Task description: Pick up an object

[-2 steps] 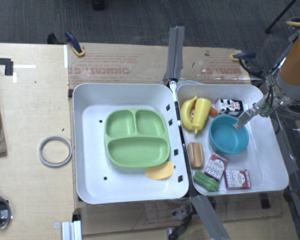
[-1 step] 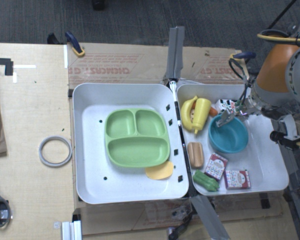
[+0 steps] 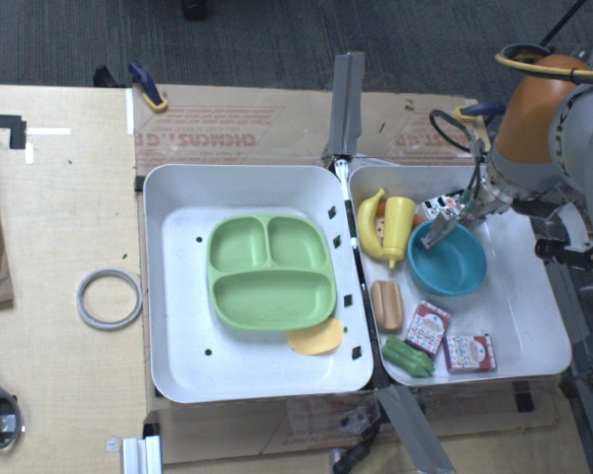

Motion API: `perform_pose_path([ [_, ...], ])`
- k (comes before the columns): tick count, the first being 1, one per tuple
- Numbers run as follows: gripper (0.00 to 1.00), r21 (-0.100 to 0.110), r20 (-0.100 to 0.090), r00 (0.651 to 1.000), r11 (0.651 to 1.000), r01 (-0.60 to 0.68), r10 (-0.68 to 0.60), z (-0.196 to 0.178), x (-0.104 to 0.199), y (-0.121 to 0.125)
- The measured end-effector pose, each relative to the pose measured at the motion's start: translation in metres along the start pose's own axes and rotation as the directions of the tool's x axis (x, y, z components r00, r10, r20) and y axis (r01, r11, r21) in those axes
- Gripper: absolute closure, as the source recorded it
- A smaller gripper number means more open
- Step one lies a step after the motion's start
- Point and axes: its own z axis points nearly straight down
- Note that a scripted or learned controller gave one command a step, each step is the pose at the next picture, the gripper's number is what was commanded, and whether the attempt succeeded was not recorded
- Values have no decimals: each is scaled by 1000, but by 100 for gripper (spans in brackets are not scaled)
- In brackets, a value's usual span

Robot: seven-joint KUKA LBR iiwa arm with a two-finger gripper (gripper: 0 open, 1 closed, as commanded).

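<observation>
Arm reaching down over the blue bowl in the right bin

The gripper [image 3: 441, 231] hangs at the far rim of the blue bowl [image 3: 449, 262], with the yellow cup [image 3: 396, 230] and banana [image 3: 369, 223] just to its left; I cannot tell how far its jaws are parted or whether they hold anything. To do this well, I'd judge it should straddle the bowl's rim with 1 finger inside, close firmly, and lift straight up, clear of the cup. The green tray [image 3: 271, 272] sits in the left bin [image 3: 168, 294].
</observation>
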Motion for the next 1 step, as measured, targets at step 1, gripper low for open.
perform_pose_path([
  [1,100,-5,11,1000,1000,3,-3,-11,-4,-1],
])
